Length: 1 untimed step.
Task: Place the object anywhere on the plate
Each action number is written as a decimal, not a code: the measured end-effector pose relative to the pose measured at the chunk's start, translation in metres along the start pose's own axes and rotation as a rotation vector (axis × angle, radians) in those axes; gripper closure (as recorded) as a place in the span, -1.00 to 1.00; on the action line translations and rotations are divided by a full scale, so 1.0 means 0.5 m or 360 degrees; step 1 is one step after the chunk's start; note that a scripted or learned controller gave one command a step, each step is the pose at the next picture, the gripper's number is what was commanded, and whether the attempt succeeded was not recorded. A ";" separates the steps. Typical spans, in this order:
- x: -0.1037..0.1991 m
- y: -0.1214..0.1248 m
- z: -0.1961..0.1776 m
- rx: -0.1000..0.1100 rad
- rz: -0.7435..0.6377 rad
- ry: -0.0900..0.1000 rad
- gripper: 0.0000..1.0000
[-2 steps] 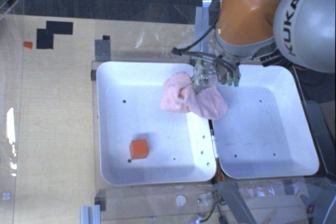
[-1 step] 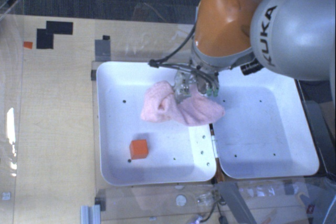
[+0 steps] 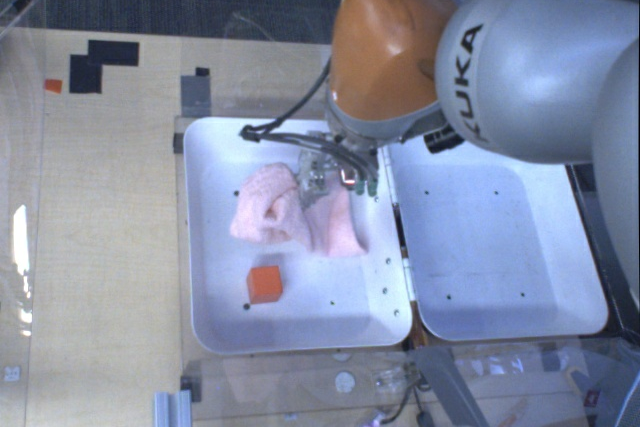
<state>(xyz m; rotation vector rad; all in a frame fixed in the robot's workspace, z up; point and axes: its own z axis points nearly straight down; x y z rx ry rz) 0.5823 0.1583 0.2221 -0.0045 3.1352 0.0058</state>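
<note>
we see the arm (image 3: 520,65) reaching in over the two white bins on the counter (image 3: 100,245), its orange band (image 3: 385,55) hanging above the top edge of the left bin (image 3: 215,315). the hand (image 3: 335,177) sits low over the upper middle of that bin, right at a crumpled pink cloth (image 3: 290,210). the cloth lies in a heap in the middle of the left bin, and its right side seems drawn up toward the hand, as if a fold were being pinched or lifted. the wrist hides most of the grasping part, so we cannot tell whether it is open, closed or gripping the cloth.

a small orange block (image 3: 265,284) rests on the bin floor below the cloth, near it but apart from it, toward the bin's lower left. the right bin (image 3: 500,245) lies just beside the left one.

we make out no plate in either bin, so we cannot say where the object is meant to go. nor can we say for sure whether the task's object is the cloth or the block; the hand is at the cloth, which points to the cloth. as we judge it, the task is at an early stage: both things lie in the left bin, at most a grasp is under way, and the lift, the carry and the placing are all left to do.
</note>
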 end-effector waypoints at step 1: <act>0.000 -0.001 0.000 0.0000 0.0001 -0.0001 -1.00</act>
